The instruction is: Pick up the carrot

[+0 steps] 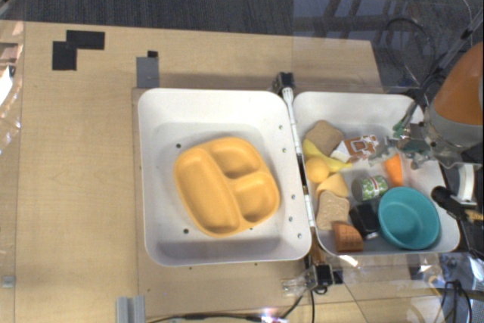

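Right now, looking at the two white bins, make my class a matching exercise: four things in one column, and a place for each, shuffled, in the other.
Things
1. yellow divided tray
2. teal bowl
3. carrot
4. banana

Places
A. right bin, near corner
B. right bin, just below the end effector
C. left bin, middle
D. right bin, by the rim shared with the left bin

Pairs: 1-C, 2-A, 3-B, 4-D

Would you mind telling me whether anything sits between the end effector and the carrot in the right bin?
Nothing visible does. The end effector sits at the bin's right side, just above and right of the carrot. The green can and teal bowl crowd the carrot from the near side, not along that path.
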{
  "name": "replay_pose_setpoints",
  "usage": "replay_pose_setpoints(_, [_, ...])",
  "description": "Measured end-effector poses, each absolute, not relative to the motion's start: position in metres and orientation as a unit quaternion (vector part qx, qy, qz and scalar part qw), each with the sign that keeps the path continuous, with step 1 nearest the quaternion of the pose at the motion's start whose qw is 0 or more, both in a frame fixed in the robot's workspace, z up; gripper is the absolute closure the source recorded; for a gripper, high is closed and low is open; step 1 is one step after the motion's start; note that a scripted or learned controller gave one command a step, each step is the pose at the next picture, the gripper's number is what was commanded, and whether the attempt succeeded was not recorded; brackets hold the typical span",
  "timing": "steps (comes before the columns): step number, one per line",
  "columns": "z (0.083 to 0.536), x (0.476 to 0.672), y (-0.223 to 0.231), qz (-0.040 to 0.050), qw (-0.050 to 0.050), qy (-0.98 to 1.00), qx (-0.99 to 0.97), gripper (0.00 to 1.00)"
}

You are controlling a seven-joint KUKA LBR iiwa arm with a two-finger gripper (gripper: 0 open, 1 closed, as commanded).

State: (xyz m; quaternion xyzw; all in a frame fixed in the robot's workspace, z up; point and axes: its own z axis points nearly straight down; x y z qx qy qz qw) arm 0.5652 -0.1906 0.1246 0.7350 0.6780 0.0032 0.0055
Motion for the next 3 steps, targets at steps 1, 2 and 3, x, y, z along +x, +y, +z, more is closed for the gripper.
replay_pose_setpoints(1, [0.087, 0.581, -0.196, 0.0038, 0.003, 0.669, 0.743, 0.00])
replay_pose_setpoints(2, [0.100, 0.585, -0.195, 0.0063, 0.007, 0.672, 0.740, 1.00])
replay_pose_setpoints(3, [0.169, 0.597, -0.117, 0.0056, 0.003, 0.667, 0.745, 1.00])
